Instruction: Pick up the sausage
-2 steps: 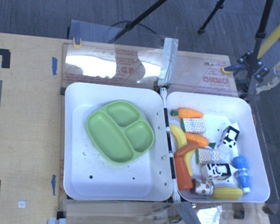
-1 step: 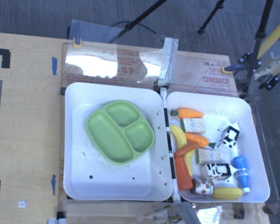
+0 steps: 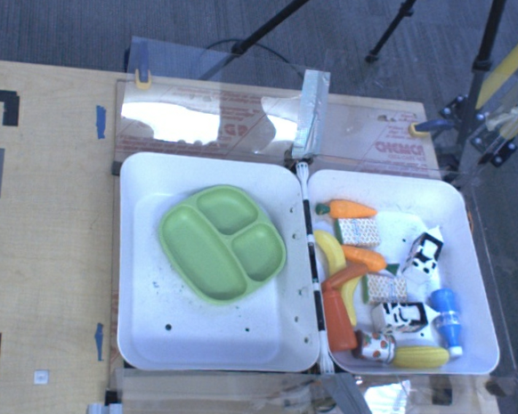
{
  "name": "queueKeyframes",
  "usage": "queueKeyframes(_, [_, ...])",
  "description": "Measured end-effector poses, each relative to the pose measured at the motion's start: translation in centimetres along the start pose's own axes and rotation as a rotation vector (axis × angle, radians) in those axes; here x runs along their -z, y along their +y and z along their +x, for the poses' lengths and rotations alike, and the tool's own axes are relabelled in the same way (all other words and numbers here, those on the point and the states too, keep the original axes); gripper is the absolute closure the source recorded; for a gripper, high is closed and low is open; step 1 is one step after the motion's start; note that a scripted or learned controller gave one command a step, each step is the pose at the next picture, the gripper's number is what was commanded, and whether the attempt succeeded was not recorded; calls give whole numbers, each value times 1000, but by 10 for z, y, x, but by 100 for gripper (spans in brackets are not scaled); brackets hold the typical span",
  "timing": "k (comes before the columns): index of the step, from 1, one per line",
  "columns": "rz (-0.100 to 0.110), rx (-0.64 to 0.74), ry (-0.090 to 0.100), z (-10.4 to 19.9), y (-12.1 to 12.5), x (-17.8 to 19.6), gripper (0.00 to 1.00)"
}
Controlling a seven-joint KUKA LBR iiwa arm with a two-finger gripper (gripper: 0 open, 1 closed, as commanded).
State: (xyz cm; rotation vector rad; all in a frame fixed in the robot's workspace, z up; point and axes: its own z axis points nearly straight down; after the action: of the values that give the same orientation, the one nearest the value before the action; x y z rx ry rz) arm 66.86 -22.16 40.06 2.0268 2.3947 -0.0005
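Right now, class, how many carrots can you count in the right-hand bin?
2. One carrot lies at the far end of the right bin, above a patterned block. The second carrot lies mid-bin beside the banana. Others could be hidden under the pile.

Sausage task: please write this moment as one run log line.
sausage: lying in right bin, against banana | green plate: in left bin | status: sausage not yet picked
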Motion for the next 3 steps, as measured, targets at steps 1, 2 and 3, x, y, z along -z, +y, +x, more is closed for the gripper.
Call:
queueKeyframes(1, [-2, 290, -1, -1, 0, 33, 0])
queueKeyframes(2, [-1, 672, 2, -2, 0, 34, 0])
queueKeyframes(3, [-1, 1015, 5, 2, -23, 34, 0])
